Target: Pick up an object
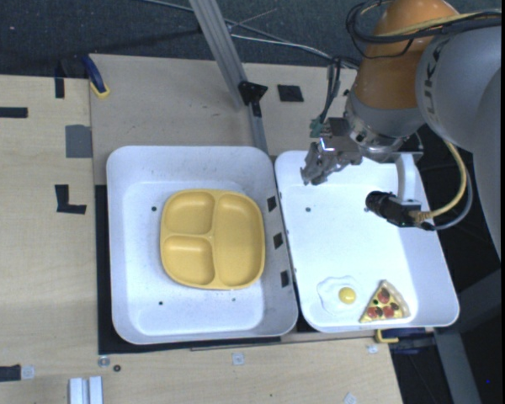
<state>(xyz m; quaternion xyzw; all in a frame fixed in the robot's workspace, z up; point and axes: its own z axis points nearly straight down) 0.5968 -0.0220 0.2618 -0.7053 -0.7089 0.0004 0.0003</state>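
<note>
The gripper (pixel 313 173) is hovering at the right bin's (pixel 421 251) far corner, holding nothing visible; the fried egg (pixel 337 295) and pizza slice (pixel 385 302) are lying well apart from it, along the near edge.

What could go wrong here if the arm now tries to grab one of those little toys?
The gripper hangs over the far end of the right bin, while the fried egg and pizza slice lie at its near end, so it could close on nothing. Both toys look flat and lie close together near the rim, so the fingers might slide over them or nudge one into the other.
</note>
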